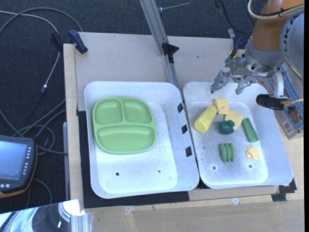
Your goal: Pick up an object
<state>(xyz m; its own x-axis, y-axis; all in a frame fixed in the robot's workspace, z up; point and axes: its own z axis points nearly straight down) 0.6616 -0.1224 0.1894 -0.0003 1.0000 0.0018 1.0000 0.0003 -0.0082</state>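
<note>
Tool (231,84) open above the right bin (275,170).
Its spread fingers hold nothing; a yellow block (221,105) lies just below.

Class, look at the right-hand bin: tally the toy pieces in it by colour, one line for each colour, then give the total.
Yellow: 4
Green: 3
Total: 7

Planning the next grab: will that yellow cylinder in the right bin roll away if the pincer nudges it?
Probably. The yellow cylinder lies on its side on the smooth right bin floor, so a sideways nudge may roll it. The yellow block at its upper end might stop it. It looks rigid, likely light plastic.
</note>
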